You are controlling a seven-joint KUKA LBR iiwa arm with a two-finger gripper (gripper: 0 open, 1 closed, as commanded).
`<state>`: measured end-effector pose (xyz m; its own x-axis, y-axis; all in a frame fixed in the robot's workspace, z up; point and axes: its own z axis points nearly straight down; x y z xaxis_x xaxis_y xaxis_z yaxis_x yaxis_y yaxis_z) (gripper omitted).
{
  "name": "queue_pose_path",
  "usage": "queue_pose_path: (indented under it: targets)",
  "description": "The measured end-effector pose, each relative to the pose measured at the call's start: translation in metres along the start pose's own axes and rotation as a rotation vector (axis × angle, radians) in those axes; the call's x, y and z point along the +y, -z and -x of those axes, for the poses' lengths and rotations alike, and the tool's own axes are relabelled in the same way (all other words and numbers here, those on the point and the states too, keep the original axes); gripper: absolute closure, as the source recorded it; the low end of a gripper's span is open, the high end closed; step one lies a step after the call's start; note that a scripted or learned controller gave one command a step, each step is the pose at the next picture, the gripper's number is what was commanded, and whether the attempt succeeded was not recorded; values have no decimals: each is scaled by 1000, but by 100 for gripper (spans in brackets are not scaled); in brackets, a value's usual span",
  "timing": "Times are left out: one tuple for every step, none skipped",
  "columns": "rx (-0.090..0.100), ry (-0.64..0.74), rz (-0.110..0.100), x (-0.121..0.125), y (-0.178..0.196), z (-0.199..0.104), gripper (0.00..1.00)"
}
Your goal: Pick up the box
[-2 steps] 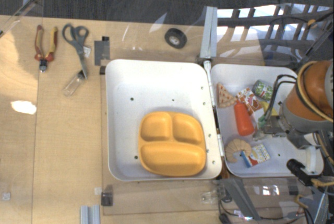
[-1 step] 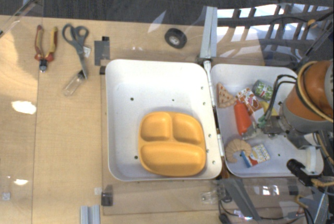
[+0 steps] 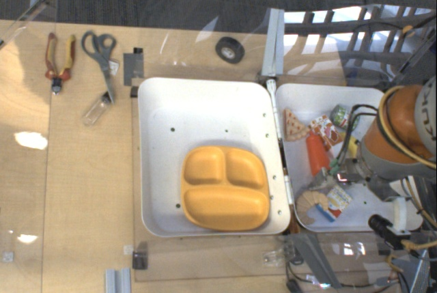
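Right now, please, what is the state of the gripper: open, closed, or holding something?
Gripper: it is down among the items in the right bin; open, closed or holding something cannot be told.

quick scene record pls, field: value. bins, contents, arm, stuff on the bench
left bin: holds a yellow tray with three compartments
right bin: small mixed items, among them a pizza slice, an orange-red bottle and a small box
arm: over the right bin, reaching in from the right
pincer: low among the items; grip unclear
bench: pliers, scissors, tape roll
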<state>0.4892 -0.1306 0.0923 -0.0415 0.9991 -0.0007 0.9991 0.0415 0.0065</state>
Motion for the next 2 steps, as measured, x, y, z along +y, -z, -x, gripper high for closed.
queue_pose_path:
  targets:
    - [-3, 62, 11, 2, -2, 31, 0]
    - [-6, 19, 13, 4, -2, -3, 0]
